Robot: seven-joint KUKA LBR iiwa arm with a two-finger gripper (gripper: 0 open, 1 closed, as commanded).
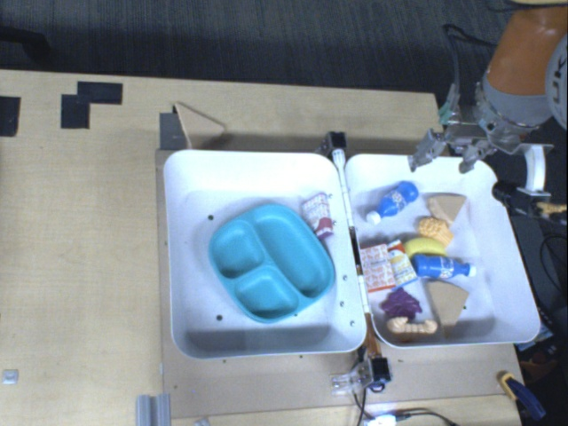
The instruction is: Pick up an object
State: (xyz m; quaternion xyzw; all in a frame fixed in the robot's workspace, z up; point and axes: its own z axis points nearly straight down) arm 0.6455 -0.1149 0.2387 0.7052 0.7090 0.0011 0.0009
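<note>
- Cables and small clips (368,375) lie at the near edge of the surface (80,264), just below the seam where the two bins meet.
- Pale tan, wood-like, the surface carries a few black tape patches (89,102) at its far left; beyond its far edge the floor (248,20) is dark and ribbed.
- Left bin (191,327), white and shallow, holds a blue divided tray (270,261) lying at a slant, and a small red and white packet (319,214) near the tray's far right corner, beside the divider.
- Right bin (510,313), touching the left one along a shared edge, holds a cluster of objects: a blue and white bottle (395,200) toward the far side, a tan wedge (446,207), a yellow lumpy toy (433,230), a blue tube with a yellow end (439,267), a printed red and white packet (383,266), a purple bunch (401,303), a beige piece (414,327) at the near wall, and a tan block (449,301).
- Gripper (450,152) hangs over the far rim of the right bin, its fingers spread apart with nothing between them, clear of the objects below.
- Arm (524,65), grey with an orange band, comes in from the far right corner.
</note>
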